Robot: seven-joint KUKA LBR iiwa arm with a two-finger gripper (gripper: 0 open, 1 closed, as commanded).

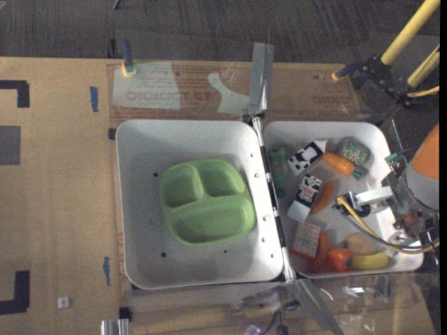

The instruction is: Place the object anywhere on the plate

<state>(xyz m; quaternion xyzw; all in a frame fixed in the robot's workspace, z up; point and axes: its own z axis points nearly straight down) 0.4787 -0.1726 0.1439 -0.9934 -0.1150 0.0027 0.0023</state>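
Looking down on the bench (56,187): two white bins side by side.

Left bin (140,187): green plate (207,202) lies flat near the middle, a little askew. Three compartments, two small at the far side, one long at the near side. Plate clear of all four bin walls.

Right bin (380,132): a crowd of small things, none touching the plate.
- cow carton (307,156) at the far side, a second carton (308,194) nearer the middle
- carrot (339,163) just beside the cow carton, a can (354,150) just beyond it
- green item (278,160) against the wall next to the left bin; kind unclear
- packet (306,238) toward the near left corner
- tomato (339,258), banana (370,260) and a pale lump (361,243) bunched along the near wall

Which of these is the object to be moved, I cannot tell.

Arm comes in from the right. End effector (411,223) sits over the right bin's right-hand side, above and beside the banana. Whether it is open or closed I cannot tell, nor whether it has hold of anything.
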